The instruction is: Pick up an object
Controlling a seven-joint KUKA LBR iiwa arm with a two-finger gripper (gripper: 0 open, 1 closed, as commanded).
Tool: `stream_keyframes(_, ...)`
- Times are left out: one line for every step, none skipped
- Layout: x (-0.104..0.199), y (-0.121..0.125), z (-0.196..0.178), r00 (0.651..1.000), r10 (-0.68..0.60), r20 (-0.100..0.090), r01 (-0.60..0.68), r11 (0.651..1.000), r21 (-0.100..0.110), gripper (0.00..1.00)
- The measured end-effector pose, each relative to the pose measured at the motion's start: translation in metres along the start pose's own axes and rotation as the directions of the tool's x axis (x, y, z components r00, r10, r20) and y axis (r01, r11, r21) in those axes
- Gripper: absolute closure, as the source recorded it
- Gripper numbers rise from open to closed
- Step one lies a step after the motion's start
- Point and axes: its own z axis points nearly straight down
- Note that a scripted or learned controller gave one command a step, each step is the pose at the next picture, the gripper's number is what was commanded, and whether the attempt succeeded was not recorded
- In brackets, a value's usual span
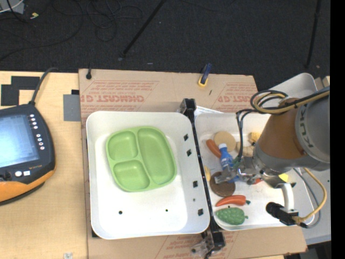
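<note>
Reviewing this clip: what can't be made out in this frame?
- End effector: finger state unreadable, small and cluttered, camera view.
- Right white bin: far side covered by the grey arm with orange band.
- Brown round object: partly under the end effector, identity unclear.

Bench w/ brown cardboard sheet point(161, 93) as work surface, printed lettering visible. Directly on it: two shallow white bins side by side, left bin point(102, 198) & right bin point(259, 212), touching along a black center divider. Blue-yellow clamp point(204, 75) at cardboard's far edge. Teach pendant point(21, 150) lies on the wooden benchtop point(59, 220), left of the cardboard
</note>
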Motion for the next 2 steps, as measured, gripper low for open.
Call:
stream_keyframes(-0.002,0.002,-0.012,1.0,0.005,-0.002,-0.005,1.0,-0.004,1.0)
stream_keyframes(-0.005,-0.002,-0.072,1.0,0.002,0.003,-0.002,1.0,-0.003,1.0)
